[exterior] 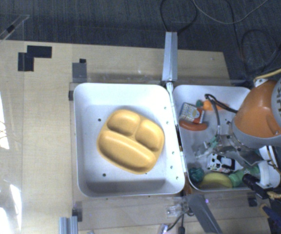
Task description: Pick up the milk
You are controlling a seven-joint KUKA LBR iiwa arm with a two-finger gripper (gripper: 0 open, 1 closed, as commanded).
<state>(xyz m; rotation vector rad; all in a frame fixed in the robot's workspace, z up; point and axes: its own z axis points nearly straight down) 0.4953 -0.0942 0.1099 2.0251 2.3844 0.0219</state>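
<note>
The gripper [217, 147] hangs low in the right bin [242, 90], its grip state unclear. The milk carton [190, 112] lies near that bin's far left corner.

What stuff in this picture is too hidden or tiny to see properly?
- Hand, camera view: fingers lost in clutter under the arm.
- Milk carton: label too small to read.
- Right bin: far side covered by the arm.
- Banana: one end hidden by green toys.

Arm [271, 112], at 3 o'clock: letters "KU" legible on grey casing, remainder cut off. No other text readable.
</note>
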